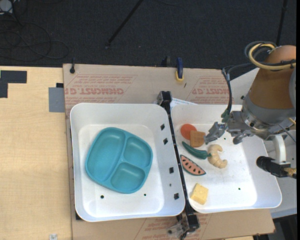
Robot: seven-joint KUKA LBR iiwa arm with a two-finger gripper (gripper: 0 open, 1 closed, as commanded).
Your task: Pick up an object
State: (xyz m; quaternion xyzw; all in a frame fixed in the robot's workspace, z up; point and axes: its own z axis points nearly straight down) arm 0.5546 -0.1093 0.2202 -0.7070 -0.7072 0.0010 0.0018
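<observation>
Yellow cheese wedge [200, 194] nearest, by the right bin's [250, 196] front-left corner. Behind it, watermelon slice [193, 166], long axis slanting from the divider toward the bin's front. Green pepper [196, 151] beyond, lying near-parallel, tip toward the divider. Pale croissant-like piece [218, 156] just right of it. Orange-red tomato [188, 130] and tan block [198, 138] touching, farther back. End effector [216, 132] hovering beside them, fingers parted slightly, gripping nothing. Teal divided plate [119, 159] alone in left bin [82, 134].
</observation>
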